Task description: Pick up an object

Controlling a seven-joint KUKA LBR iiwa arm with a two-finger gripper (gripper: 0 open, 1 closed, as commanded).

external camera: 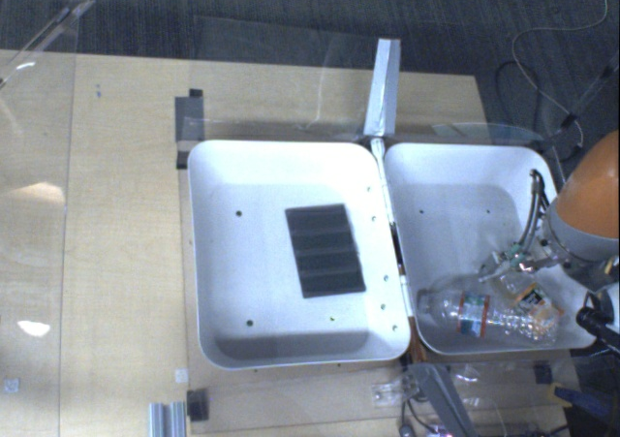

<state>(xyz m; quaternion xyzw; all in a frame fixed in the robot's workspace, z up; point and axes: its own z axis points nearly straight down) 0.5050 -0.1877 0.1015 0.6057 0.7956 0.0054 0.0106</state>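
A black ribbed rectangular pad [325, 250] lies flat in the middle of the left bin [218, 183]. A clear plastic bottle [484, 314] with a blue and orange label lies on its side along the near wall of the right bin [455, 173]. A small orange, black and white object [535, 300] rests by the bottle's right end. My gripper [515, 264] hangs low in the right bin, just above the bottle and that small object. The arm's orange band [591, 188] shows at the right edge.
A grey upright post [382, 91] stands behind the seam between the bins. Cables [542, 47] trail at the back right. Clear plastic sheeting [39, 193] covers the bench at the left. Brackets and clutter [436, 401] sit below the right bin.
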